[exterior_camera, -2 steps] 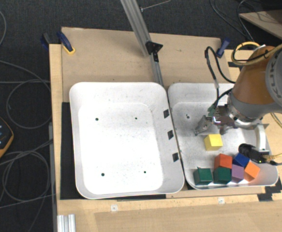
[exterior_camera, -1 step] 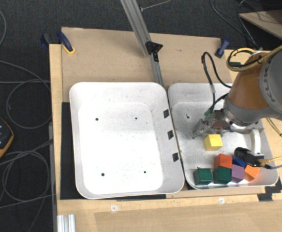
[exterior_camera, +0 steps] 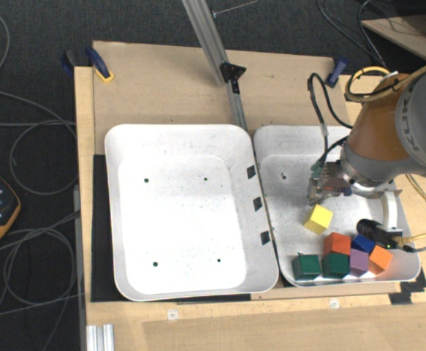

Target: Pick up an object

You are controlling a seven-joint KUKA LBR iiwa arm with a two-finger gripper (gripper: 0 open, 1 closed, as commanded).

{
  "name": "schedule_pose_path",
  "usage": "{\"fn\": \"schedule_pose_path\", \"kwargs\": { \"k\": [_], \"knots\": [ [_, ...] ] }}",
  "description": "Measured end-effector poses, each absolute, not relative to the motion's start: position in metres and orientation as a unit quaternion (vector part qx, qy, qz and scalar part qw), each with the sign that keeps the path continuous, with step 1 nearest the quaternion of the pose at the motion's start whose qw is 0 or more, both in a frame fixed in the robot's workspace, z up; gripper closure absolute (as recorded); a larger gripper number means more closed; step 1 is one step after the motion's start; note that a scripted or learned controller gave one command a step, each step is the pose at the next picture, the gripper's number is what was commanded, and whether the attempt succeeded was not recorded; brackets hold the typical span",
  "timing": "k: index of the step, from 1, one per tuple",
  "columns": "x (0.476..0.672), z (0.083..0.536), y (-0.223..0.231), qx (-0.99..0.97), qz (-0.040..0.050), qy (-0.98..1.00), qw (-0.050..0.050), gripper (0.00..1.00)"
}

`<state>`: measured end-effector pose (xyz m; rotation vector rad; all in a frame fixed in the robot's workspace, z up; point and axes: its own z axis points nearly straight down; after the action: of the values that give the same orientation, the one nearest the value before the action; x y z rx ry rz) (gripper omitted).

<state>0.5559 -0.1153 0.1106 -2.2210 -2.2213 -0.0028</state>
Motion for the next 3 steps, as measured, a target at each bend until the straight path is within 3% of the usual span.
{"fn": "schedule_pose_path", "kwargs": {
  "k": [2,3],
  "knots": [
    [0.555,0.214,-0.123,-0.706,-0.0019,-0.708,-0.003,1.0],
    [0.563,0.212,-0.062,-0.704,-0.0015,-0.71,0.0,1.0]
  ]
}}
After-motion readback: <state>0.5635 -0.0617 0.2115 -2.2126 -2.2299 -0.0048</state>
